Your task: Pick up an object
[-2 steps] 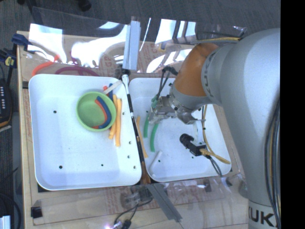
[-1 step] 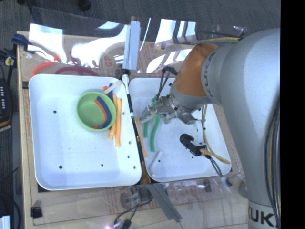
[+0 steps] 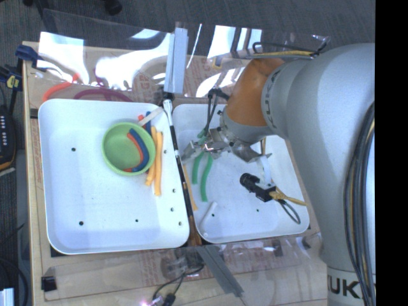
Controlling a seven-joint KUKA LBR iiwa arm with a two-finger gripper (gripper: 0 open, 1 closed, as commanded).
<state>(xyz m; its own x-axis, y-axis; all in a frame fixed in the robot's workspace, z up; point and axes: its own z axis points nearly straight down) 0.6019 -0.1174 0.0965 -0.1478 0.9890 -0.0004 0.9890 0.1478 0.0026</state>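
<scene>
From above, a smooth grey arm with an orange band reaches over the right bin [image 3: 290, 225], a shallow white plastic tray. Its jaws [image 3: 203, 146] sit low beside thin, curved green strips [image 3: 204, 174]; whether they grip anything cannot be told. The left bin [image 3: 83, 228] holds a round green bowl [image 3: 127, 148] and orange sticks [image 3: 155, 164].

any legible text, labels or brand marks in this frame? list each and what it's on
"KU": large white letters, cut off by the frame edge, on the grey base of the arm at bottom right.
Faint reddish print on the cardboard sheet under the bins: too blurred to read.
No text can be made out on the left bin, right bin, green bowl or gripper.
</scene>
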